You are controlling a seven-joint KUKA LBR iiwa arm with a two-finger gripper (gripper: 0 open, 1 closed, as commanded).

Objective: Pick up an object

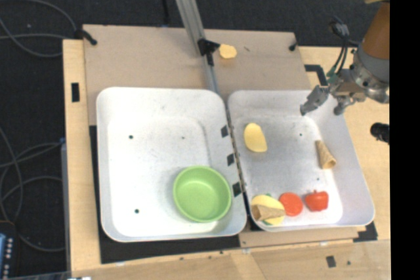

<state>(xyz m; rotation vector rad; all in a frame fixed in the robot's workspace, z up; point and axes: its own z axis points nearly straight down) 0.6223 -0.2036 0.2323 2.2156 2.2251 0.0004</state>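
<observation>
My gripper [326, 103] hangs over the far right corner of the right bin [289, 108], its two fingers spread apart and holding nothing. In that bin lie a yellow lemon-shaped piece [255, 138], a tan cone-like piece [325, 154], a red pepper [317, 200], a red tomato [291, 204] and a yellow-and-tan piece [268, 210] at the near edge. The tan piece is the closest to the gripper, a little below it in the view.
A green bowl [201, 193] sits in the left bin [131, 121] near its front right corner. A small yellow object [228, 52] lies on the bench behind the bins, beside a slanted metal post [187, 3].
</observation>
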